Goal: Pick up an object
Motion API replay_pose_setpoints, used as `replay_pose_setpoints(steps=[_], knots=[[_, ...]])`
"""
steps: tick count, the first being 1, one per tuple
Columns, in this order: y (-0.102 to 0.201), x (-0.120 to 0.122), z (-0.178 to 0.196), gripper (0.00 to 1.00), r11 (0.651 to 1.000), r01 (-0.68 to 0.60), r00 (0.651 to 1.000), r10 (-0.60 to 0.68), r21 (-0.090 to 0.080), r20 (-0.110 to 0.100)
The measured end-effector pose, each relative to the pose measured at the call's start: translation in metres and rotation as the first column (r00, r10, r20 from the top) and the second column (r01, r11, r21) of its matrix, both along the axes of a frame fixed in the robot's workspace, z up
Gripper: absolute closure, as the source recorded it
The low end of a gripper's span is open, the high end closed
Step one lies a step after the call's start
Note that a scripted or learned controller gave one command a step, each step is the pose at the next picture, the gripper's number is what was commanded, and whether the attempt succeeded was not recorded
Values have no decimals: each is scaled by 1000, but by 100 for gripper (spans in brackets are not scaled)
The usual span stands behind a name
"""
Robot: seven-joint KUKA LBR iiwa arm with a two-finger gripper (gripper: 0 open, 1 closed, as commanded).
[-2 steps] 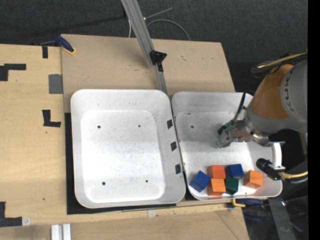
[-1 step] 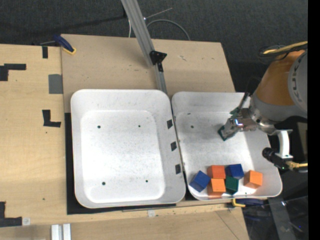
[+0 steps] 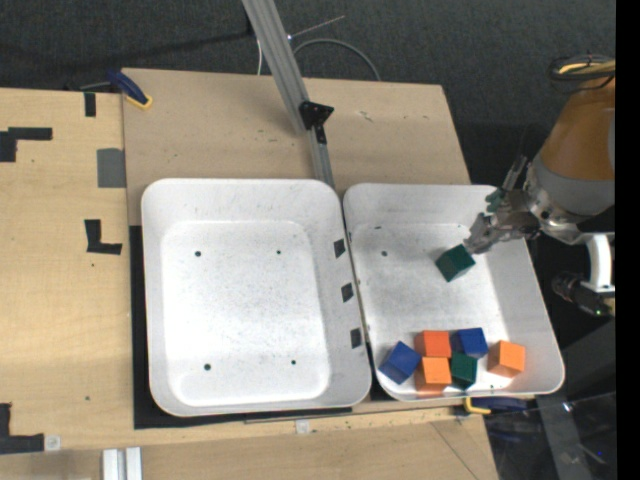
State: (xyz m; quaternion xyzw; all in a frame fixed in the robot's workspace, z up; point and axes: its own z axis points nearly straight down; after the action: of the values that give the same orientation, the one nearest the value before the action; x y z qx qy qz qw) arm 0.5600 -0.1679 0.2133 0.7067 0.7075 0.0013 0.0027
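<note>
Nearest you, well below the jaws [image 3: 482, 236], a cluster of small blue, orange and green cubes [image 3: 447, 356] crowds the front edge of the right-hand shallow white bin [image 3: 400, 218]. A lone dark green cube [image 3: 455, 263] sits just below-left of the tips, seemingly touching. Whether they grip it, you cannot tell. Centre over it before lifting. The grey arm [image 3: 578, 183] leans in from beyond, wrist angled down-left.

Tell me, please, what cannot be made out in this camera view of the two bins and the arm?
- Gripper: too small and blurred to tell whether it grips the green block beside it.
- Arm: its upper part is cut off by the right edge.
- Block cluster in the right bin: blocks abut, hiding lower faces.
</note>
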Motion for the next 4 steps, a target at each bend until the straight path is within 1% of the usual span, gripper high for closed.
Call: replay_pose_setpoints(steps=[1,2,4], knots=[[0,1,53,100,1000,-1,1000,1,0,-1],[54,-7,37,100,1000,-4,1000,4,3,-8],[157,-26,45,100,1000,-6,1000,6,4,-8]])
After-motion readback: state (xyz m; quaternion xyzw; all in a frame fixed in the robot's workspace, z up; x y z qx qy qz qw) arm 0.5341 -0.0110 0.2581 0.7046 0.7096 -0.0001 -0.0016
